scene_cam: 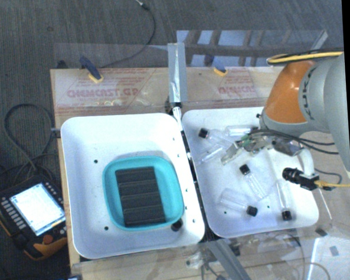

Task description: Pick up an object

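Observation:
Several clear vials with black caps lie in the right bin. One vial lies at the bin's upper left, another vial in the middle, and a third vial near the front. My gripper reaches in from the right below the orange band. It hangs over the upper middle of this bin, close to a clear vial lying slantwise. Glare and clear plastic blur the gripper's tip.
The left bin holds a teal tray with a black ridged insert, and a small black cap at its front right corner. A black connector with a yellow cable hangs over the right bin. A tablet lies at the far left.

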Available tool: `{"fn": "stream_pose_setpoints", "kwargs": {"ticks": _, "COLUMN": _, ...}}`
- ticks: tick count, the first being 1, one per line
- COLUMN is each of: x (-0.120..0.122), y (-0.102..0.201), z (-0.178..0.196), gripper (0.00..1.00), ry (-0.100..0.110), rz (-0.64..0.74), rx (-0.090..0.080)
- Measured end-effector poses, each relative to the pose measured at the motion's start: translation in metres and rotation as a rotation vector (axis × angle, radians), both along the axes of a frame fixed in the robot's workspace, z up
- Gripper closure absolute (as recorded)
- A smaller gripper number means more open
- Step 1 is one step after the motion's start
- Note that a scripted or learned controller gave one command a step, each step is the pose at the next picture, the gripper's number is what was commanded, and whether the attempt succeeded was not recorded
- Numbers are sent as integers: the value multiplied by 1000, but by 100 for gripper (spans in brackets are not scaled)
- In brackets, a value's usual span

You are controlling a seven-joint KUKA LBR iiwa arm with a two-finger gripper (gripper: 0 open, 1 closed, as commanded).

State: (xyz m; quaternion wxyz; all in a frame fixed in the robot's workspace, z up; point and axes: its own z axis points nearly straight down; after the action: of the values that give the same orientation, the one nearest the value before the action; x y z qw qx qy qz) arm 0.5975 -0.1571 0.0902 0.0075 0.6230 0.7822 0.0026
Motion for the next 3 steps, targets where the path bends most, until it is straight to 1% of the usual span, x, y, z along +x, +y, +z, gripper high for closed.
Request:
{"fn": "stream_pose_setpoints", "kwargs": {"ticks": 1, "x": 0, "y": 0, "z": 0, "gripper": 0, "ry": 0, "rz": 0, "rx": 0}}
{"fn": "stream_pose_setpoints", "kwargs": {"ticks": 2, "x": 62, "y": 9, "z": -2, "gripper": 0, "ry": 57, "rz": 30, "rx": 2}}
{"fn": "stream_pose_setpoints", "kwargs": {"ticks": 3, "x": 62, "y": 8, "z": 7, "gripper": 100, "ry": 59, "rz": 31, "rx": -3}}
